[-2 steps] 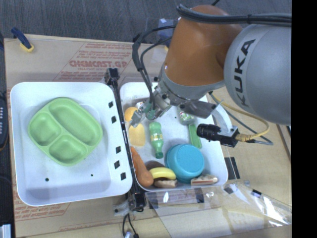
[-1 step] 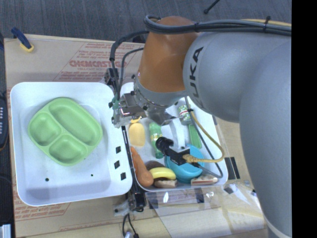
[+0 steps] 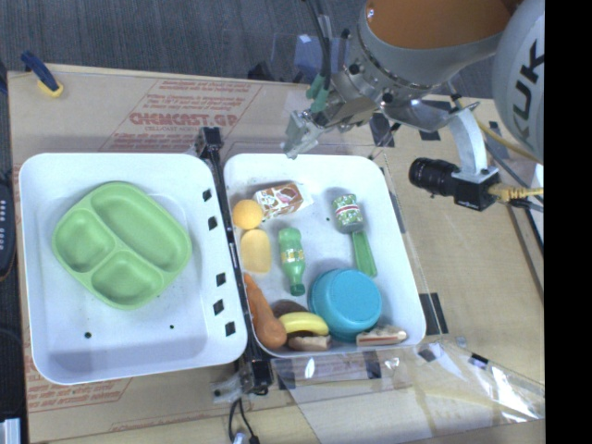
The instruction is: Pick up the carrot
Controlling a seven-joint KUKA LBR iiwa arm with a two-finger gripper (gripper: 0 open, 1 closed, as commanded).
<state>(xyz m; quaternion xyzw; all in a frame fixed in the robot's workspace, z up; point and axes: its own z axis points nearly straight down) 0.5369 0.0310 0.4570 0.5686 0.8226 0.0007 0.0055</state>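
Nearest the camera, at the front of the right bin point(image 3: 396, 213), lie one hot dog point(image 3: 381, 337), one banana point(image 3: 304, 323) and a brown piece point(image 3: 309, 342) too small to identify. The carrot point(image 3: 263, 314) lies along that bin's left wall, its tip pointing back, touching the banana. Beside them sits one blue bowl point(image 3: 346, 303). Farther back are one green bottle point(image 3: 292, 258), one yellow piece point(image 3: 256, 251), one orange ball point(image 3: 247, 214), one green-handled tool point(image 3: 354, 230) and one packet point(image 3: 278, 199) whose label is unreadable. The left bin point(image 3: 37, 248) holds one green divided plate point(image 3: 121, 243). Behind the bins, the tabletop point(image 3: 129, 109) carries red print reading "CHEMCAST GP". The hand point(image 3: 305, 135) hangs above the right bin's far rim, apart from the carrot; whether it is spread cannot be told.
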